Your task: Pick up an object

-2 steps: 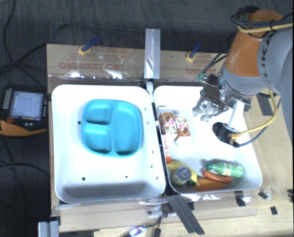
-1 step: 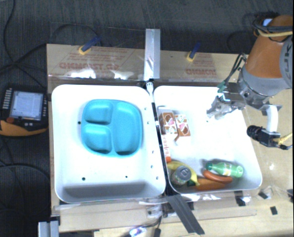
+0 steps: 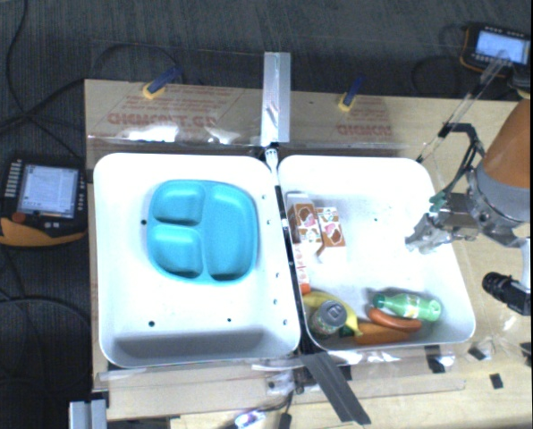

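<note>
Jaws apparently parted and holding nothing, though too small to read surely.
Gripper (image 3: 425, 237) hovering at right bin's (image 3: 387, 170) right wall; green bottle (image 3: 408, 307) lying below and slightly left, near, long axis running left-right, cap end seemingly leftward, touching orange carrot-like piece (image 3: 387, 331) beneath.

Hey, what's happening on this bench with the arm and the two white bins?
A robot arm reaches in from the right, its pincer poised over the right edge of the right bin, with nothing seen in its grip. That bin holds a green bottle, an orange carrot-like piece and a small printed carton, all lying toward its near and left sides. The left bin holds a blue divided tray. No object has been picked up yet.
</note>
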